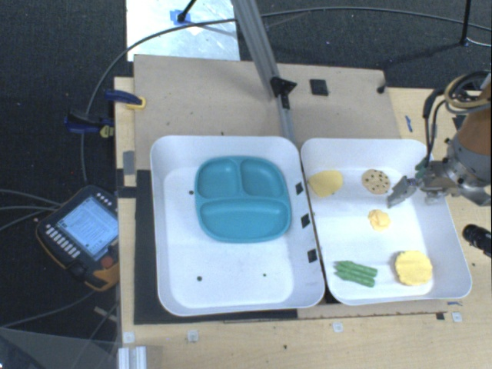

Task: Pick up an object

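Hand (401, 193): over right bin (438, 283), finger state cannot tell
Nearest: yellow piece (379, 220), cookie (375, 180)

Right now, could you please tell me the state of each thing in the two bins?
Blue plate: upright in left bin, nothing on it.
Cookie: flat, right bin.
Green beans: lying loose, right bin.
Hand: above right bin, nothing visible between its fingers.
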You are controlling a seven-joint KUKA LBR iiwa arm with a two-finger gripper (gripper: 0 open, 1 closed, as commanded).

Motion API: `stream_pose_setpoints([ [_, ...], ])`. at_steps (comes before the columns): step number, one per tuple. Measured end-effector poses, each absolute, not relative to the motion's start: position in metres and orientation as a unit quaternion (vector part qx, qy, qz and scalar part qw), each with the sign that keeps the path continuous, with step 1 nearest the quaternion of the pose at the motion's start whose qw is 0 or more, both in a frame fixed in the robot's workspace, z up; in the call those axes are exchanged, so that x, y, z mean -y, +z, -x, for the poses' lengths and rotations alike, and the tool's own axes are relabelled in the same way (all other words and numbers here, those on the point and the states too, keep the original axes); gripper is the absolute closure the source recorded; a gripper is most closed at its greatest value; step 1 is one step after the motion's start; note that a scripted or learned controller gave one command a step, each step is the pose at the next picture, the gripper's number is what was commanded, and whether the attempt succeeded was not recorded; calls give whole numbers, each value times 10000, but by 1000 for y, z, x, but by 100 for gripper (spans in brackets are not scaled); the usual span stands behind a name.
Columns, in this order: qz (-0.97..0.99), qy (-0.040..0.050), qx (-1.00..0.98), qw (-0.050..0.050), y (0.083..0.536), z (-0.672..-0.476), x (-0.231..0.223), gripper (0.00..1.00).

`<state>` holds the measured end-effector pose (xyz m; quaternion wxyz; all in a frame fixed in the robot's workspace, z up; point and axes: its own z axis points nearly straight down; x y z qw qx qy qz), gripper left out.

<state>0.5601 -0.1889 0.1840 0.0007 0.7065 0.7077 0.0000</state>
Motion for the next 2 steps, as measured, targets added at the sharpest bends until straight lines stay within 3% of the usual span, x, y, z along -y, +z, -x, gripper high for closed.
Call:
stream_pose_setpoints([
  [2,-7066,-4,-7076,-4,90,-561,193,0],
])
